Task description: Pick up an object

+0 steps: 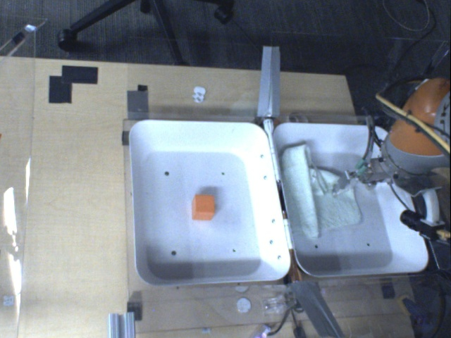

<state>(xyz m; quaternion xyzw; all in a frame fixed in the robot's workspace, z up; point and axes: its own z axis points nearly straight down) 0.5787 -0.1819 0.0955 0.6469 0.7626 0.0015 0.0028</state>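
A: Nearest us, at the table's (70,210) six o'clock edge, sit a few small metal fittings (243,305). But start at the tool.

B: It's at about three o'clock, the tool (350,178), low over the right bin (402,259), tip just at or touching the crumpled white cloth (331,199). I cannot tell how the tool is set; it's too small and blurred against the cloth.

A: Is it gripping anything?

B: Nothing shows that it is. Beside the cloth, toward nine o'clock, lies a rolled white towel (299,189) along the bin's left wall.

A: And further out?

B: Across the divider, the left bin (151,259) holds an orange cube (204,207) near its middle, alone, well apart from the tool.

A: What could go wrong?

B: My guess: soft cloth bunches or slips, so a close could catch only a fold and drop it on the lift. White on white also makes the edge hard to judge. The cloth might drag the towel along.

A: Anything blocking the way?

B: The bin walls and the divider rail (268,83) between the bins, if it heads for the cube. Cables (416,224) hang near the wrist at three o'clock.
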